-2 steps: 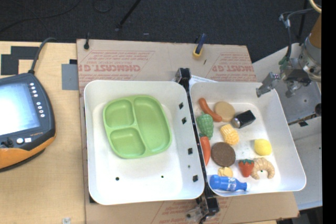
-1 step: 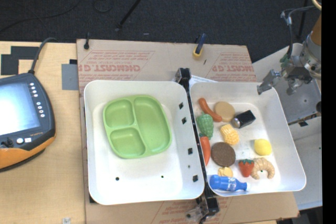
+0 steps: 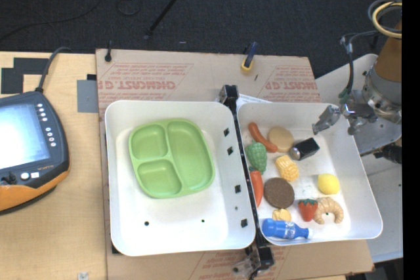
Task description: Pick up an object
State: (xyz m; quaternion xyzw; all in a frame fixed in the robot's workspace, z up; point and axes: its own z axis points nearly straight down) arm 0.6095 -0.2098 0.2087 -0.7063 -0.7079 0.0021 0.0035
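A: Where is the claw (image 3: 336, 116) at this moment?

B: It is at the right of the frame, a little above the middle, over the upper right rim of the right bin (image 3: 371, 206). The arm (image 3: 387, 69) enters from the right edge, and the wrist is turned so that the claw points to the left, toward the inside of the bin.

A: Is the claw holding something?

B: No object is between its fingers. Whether the fingers are spread or pressed together, I cannot tell; they are too small and grey against the white.

A: Which object is the nearest one?

B: The black can (image 3: 304, 149). It lies just below and to the left of the claw, in the upper middle of the right bin. Its long axis goes from lower left to upper right, so its upper end is toward the claw. The beige bun (image 3: 281, 137) touches it on the left side, and the corn (image 3: 287, 169) is just below.

A: So what does the next move need?

B: I think a short way down and left, and the fingers across the narrow side of the can, not along it.
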